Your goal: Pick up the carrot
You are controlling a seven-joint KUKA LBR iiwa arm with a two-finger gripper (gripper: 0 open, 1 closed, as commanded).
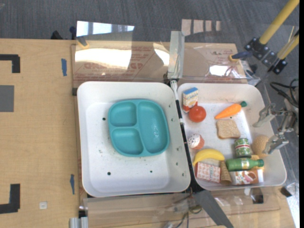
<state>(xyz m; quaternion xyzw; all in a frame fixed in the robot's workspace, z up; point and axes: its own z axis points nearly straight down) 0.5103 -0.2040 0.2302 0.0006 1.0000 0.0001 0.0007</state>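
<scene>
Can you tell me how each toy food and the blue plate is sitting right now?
carrot: lying flat, right bin, untouched
tomato: upright beside the milk carton
bread slice: lying flat
banana: lying on its side
green bottle: tipped over, lying down
green can: standing up
blue plate: flat in left bin, nothing on it

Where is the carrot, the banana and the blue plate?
carrot (228,111), camera view, middle of its orange body.
banana (208,155), camera view, middle of the yellow curve.
blue plate (162,127), camera view, bare floor of its right compartment.
</scene>
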